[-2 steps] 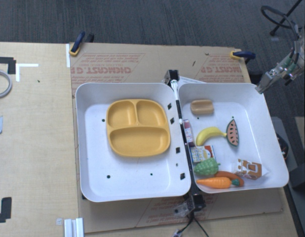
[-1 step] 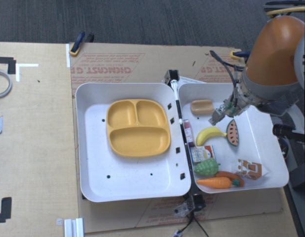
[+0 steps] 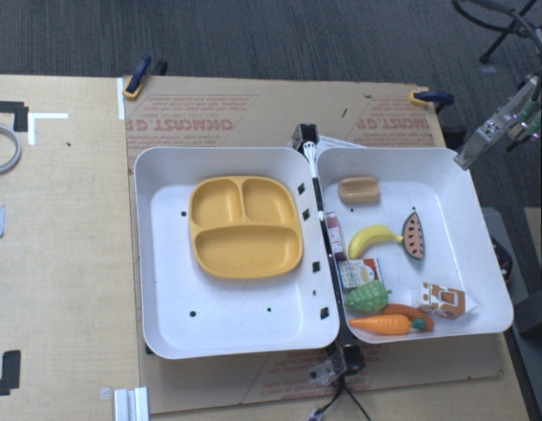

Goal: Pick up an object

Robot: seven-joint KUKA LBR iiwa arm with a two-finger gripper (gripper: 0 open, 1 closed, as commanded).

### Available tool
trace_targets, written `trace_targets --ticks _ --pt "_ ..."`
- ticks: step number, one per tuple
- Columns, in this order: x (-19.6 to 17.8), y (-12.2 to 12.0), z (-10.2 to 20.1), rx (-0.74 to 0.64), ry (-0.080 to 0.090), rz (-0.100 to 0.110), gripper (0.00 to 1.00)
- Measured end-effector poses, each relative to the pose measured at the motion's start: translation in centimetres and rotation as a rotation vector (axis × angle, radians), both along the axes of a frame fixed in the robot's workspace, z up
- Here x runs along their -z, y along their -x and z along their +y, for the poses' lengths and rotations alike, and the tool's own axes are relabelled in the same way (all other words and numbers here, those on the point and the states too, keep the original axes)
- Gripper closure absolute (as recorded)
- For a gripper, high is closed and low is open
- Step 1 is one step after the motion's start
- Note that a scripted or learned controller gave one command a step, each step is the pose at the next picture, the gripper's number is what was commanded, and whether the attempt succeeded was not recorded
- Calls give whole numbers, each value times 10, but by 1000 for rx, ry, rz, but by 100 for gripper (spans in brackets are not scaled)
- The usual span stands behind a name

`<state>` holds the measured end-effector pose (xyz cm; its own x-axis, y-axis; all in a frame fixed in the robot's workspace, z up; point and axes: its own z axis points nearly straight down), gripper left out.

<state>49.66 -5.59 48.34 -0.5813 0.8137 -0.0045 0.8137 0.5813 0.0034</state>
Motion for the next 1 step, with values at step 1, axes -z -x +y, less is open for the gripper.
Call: trace_targets --ticks 1 --pt "175 18 -4 -271 0 3 100"
